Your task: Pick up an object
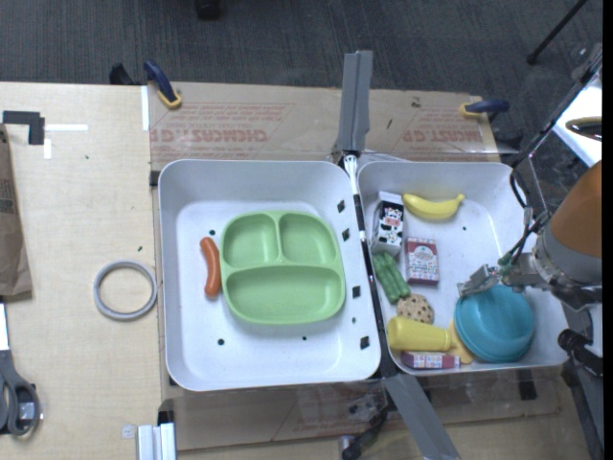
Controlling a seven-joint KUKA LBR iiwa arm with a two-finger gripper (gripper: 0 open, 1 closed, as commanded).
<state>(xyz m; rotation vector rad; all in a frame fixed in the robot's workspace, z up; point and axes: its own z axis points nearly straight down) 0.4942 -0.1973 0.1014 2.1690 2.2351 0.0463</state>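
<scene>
The blue bowl [495, 326] is taken as the likeliest object of the pick, since the gripper [482, 281] is seen at its far-left rim. The bowl lies in the near right corner of the right bin [479, 175], resting on the bin floor and partly over the yellow bottle-shaped toy [419, 334] to its left. The gripper's slender metal fingers [472, 284] are seen low over the rim, but whether they are spread or pressed together cannot be told from this slanted view, and nothing can be made out between them.

Other candidates lie near: a small red box [422, 262] just left of the gripper, a cookie [415, 308] nearer, a green pea pod [389, 275] against the left wall, a milk carton [389, 221] and a banana [433, 205] at the far end, and a flat red packet [426, 359] at the near edge.

In the left bin [182, 286] a green divided plate [283, 268] and a sausage [210, 265] are left undisturbed.

The task is judged not yet accomplished: the reach appears made, while a secure grasp and the lift remain to be done. A thin bowl rim may be hard to pinch.
</scene>
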